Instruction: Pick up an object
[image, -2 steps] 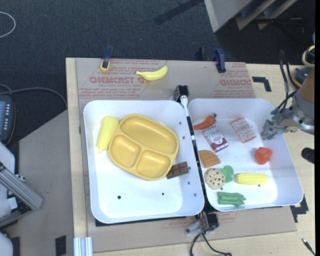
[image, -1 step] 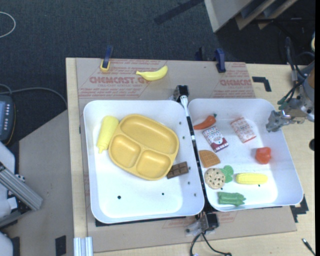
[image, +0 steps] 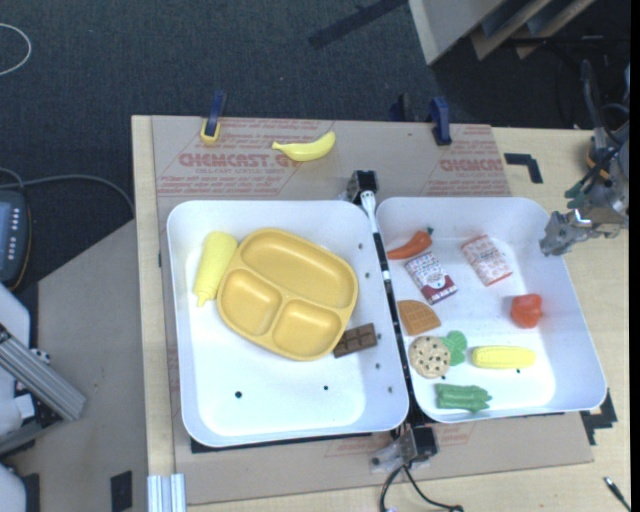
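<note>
Many small toys lay in the right bin (image: 575, 330), and my gripper (image: 566, 232) hung at that bin's far right edge, up near the top corner. I could not tell how my hand was set, because it looked small and blurry there, but I saw nothing in it. The closest toy was the little red tomato (image: 526, 310), which lay below my hand and a bit to the left in the picture. The red and white packet (image: 487, 259) lay to the left of my hand, about as near. I think the tomato was the easy one, since it sat apart from the others. The yellow corn (image: 502, 357) lay farther down, with its long side running left to right. The yellow tray (image: 288, 293) sat in the left bin (image: 300, 410), well away from me.
</note>
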